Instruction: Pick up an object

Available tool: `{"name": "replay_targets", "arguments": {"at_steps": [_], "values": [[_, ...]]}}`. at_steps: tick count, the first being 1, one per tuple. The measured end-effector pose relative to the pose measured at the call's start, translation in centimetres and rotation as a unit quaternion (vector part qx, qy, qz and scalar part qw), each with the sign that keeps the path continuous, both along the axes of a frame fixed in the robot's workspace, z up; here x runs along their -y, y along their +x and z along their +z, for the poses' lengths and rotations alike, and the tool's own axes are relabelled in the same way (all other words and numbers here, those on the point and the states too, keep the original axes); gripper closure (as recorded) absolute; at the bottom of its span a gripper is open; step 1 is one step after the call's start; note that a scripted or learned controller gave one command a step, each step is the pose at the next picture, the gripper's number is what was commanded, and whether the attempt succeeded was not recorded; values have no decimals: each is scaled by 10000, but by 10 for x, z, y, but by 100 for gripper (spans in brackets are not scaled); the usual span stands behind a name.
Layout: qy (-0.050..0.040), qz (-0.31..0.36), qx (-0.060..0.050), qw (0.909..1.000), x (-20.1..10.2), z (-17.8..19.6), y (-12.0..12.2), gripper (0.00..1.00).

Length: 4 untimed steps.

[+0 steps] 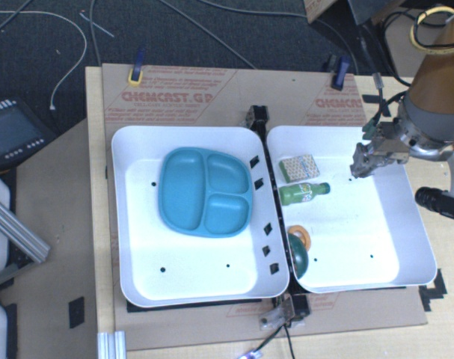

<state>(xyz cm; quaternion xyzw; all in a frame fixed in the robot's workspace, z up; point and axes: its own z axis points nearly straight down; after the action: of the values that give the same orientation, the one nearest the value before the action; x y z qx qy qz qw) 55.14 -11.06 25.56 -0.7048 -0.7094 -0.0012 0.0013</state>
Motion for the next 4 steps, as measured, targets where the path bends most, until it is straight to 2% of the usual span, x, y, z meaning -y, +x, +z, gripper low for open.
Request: {"name": "replay_targets", "arguments": {"at_steps": [2, 3, 4], "values": [[-5, -5, -14, 10000, -96, -17, 11, 100], [-7, -4, 3, 10000, -144, -12, 13, 100], [-6, -5, -22, 10000, -199, -27, 7, 100]]}}
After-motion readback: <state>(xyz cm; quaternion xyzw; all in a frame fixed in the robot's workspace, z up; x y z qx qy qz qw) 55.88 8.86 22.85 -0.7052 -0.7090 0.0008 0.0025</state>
